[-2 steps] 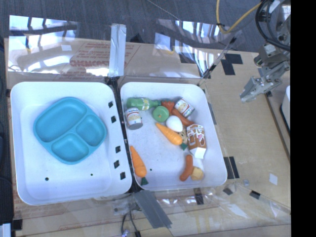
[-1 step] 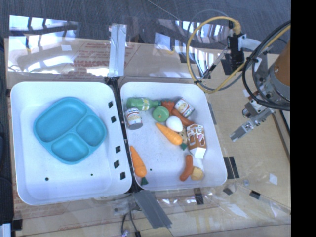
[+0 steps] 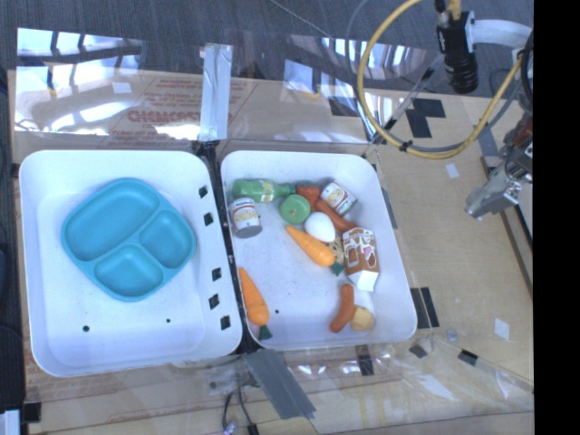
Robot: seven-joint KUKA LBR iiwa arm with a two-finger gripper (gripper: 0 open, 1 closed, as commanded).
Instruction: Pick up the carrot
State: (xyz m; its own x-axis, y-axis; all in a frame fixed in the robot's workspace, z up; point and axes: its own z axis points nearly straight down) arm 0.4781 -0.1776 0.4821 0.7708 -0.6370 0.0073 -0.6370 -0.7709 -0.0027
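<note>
The left bin [image 3: 54,333] holds a blue divided plate [image 3: 129,237]. In the right bin [image 3: 390,284], 1 carrot [image 3: 254,303] lies at 7 o'clock, another [image 3: 311,246] near center. The end effector [image 3: 494,196] sits at 3 o'clock; its opening I cannot tell.

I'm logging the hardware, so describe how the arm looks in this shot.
At the right edge, a pale grey metal gripper with darker fittings above it. Nearby, a looping yellow cable meets a black cylinder on a white tube.
</note>
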